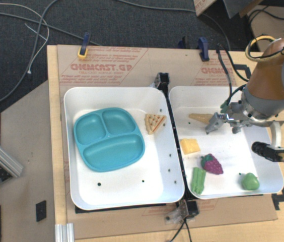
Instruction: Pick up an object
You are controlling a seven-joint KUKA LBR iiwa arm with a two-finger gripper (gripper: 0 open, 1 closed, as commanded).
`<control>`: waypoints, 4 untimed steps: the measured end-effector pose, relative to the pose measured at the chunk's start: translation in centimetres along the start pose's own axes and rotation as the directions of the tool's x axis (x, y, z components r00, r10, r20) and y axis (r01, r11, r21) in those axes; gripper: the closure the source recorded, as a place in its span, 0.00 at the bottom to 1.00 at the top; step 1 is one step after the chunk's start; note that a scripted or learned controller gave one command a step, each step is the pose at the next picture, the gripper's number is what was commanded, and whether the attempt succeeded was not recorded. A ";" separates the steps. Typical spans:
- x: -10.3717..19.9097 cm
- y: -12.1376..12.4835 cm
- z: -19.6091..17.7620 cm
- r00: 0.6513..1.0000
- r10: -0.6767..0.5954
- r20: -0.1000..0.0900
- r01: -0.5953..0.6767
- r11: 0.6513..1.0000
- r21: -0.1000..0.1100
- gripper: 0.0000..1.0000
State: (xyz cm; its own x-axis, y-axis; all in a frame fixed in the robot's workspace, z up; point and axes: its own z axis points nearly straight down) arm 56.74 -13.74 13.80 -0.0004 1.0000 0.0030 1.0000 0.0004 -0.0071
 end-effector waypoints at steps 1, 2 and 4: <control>0.1 -0.1 5.3 1.000 0.000 0.000 0.000 1.000 0.001 0.00; 0.0 0.1 3.8 1.000 0.001 0.001 -0.001 1.000 -0.007 1.00; 0.1 1.1 -6.9 1.000 -0.001 0.004 0.001 1.000 -0.013 1.00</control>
State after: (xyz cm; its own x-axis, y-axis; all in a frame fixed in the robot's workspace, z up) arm 57.94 -13.62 20.64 -0.0018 1.0000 -0.0010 1.0000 0.0018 0.0064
